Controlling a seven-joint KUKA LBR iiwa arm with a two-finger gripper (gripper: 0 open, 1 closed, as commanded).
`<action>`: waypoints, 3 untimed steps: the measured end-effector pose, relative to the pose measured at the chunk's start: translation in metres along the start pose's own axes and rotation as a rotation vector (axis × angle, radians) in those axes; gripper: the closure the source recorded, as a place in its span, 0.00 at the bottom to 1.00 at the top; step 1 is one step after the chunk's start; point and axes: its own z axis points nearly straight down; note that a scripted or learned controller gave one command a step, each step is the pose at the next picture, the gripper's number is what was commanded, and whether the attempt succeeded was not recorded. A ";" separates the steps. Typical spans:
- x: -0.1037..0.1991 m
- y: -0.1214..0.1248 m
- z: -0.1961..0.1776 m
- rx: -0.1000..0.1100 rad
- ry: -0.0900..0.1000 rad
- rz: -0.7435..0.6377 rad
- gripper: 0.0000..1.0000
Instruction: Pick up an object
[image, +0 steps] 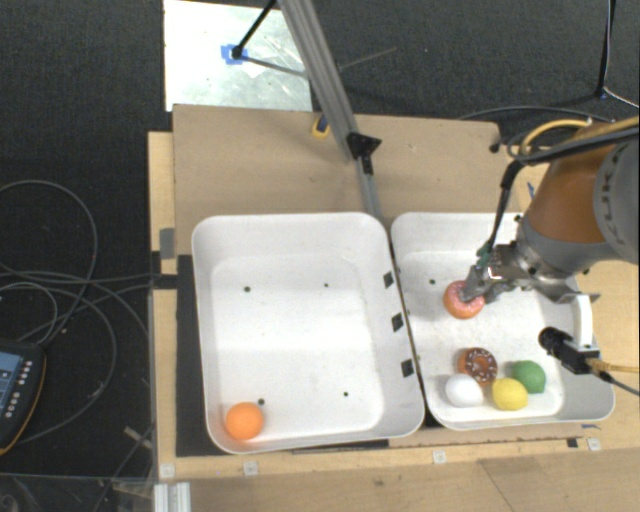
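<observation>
Gripper (478, 288) sits over pink donut (462, 301) in right bin (420, 240); whether its fingers are spread or pinching cannot be told.

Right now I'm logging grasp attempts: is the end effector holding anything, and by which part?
Cannot be told: the end effector sits on the pink round doughnut-like object in the right white bin, touching its upper right edge.

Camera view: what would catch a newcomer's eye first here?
The grey and orange arm reaching into the right bin, its gripper down at a pink donut. Next, the cluster at that bin's near edge: chocolate donut, white ball, yellow ball, green ball. An orange ball sits alone in the left bin.
</observation>
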 end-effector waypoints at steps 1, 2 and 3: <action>-0.003 0.003 -0.064 -0.003 -0.001 -0.005 1.00; -0.003 0.004 -0.062 0.003 0.000 -0.006 1.00; 0.048 0.021 -0.074 0.002 0.003 -0.011 1.00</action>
